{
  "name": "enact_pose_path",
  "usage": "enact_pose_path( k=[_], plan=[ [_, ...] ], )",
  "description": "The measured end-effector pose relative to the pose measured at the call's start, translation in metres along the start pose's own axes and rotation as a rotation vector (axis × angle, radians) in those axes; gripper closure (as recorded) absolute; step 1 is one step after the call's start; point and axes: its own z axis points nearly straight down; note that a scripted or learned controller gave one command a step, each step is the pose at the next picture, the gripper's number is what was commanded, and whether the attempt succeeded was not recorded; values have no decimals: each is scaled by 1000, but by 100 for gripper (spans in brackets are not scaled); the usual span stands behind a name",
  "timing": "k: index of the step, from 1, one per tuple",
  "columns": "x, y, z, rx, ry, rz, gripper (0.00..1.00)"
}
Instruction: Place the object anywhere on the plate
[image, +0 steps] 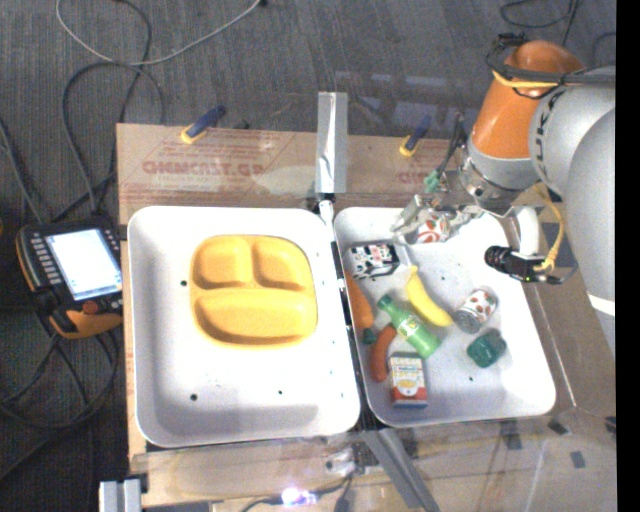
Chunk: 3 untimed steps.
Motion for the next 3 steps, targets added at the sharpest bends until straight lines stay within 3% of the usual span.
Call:
enact_pose_path(
  k=[1, 2, 3],
  plan=[
    [62, 10, -9, 0, -3, -118, 100],
    [158, 16, -9, 0, -1, -385, 100],
    [158, 16, -9, 0, 0, -384, 0]
  ],
)
